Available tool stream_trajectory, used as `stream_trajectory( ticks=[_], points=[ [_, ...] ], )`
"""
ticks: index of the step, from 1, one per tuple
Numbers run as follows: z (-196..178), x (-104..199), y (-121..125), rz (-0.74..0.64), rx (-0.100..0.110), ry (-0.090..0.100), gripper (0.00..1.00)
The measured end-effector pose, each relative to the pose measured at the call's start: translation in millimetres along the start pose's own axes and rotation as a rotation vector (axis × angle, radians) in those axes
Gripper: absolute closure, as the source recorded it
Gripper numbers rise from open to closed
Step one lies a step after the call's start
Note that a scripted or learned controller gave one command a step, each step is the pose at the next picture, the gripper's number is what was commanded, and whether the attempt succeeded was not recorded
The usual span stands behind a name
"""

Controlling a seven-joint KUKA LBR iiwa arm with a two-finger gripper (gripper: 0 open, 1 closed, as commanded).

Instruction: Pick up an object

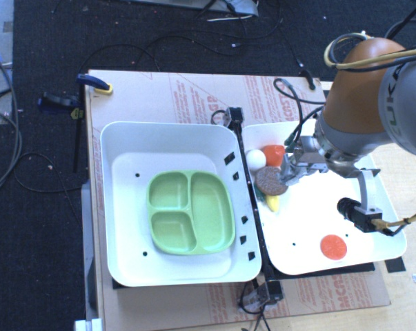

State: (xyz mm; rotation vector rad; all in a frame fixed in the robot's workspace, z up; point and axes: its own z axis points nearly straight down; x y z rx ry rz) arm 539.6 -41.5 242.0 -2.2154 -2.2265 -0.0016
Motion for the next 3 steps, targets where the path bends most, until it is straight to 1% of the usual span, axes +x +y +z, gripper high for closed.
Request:
stream_trajectory(
  ticks=[1, 2, 3],
  points=[
    [9, 45, 13, 0.001, 0.001, 0.0, 1.0],
    [16, 85, 34, 0.002, 0.001, -0.001, 1.0],
    [5, 135, 56, 0.001, 0.0, 0.0, 1.0]
  ],
)
